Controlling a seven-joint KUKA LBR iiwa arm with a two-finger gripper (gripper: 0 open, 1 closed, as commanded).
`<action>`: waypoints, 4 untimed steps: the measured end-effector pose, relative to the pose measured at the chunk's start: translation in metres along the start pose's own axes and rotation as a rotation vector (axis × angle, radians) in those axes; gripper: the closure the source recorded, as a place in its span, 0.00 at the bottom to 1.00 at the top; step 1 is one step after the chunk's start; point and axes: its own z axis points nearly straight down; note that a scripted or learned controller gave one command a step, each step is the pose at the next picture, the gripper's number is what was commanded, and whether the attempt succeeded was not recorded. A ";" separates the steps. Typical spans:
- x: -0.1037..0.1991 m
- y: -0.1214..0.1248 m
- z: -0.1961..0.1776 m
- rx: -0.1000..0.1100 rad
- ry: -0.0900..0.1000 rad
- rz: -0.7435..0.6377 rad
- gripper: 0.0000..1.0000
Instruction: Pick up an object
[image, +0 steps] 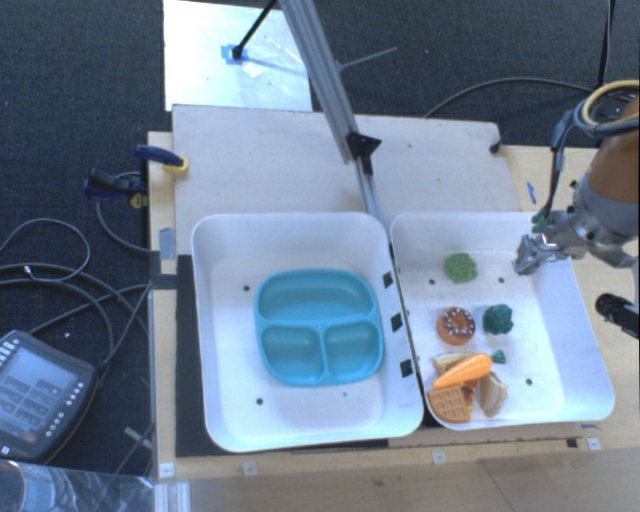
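The right bin (575, 330) holds several toy foods: a light green broccoli (460, 267), a chocolate donut (456, 325), a dark green broccoli (498, 319), an orange carrot (463, 371), a waffle (450, 403) and a tan piece (492, 394). My gripper (527, 257) hangs over the bin's upper right part, to the right of the light green broccoli and apart from it. Nothing shows between its tips.
The left bin (220, 400) carries a teal divided plate (320, 327). A grey pole (330, 80) slants down to the gap between the bins. Cables and a pendant (40, 390) lie on the floor at left.
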 end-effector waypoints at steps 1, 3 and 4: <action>0.002 0.006 -0.065 -0.002 -0.001 -0.002 1.00; 0.056 0.005 -0.091 0.007 0.004 -0.005 1.00; 0.104 0.006 -0.087 0.006 0.003 -0.005 1.00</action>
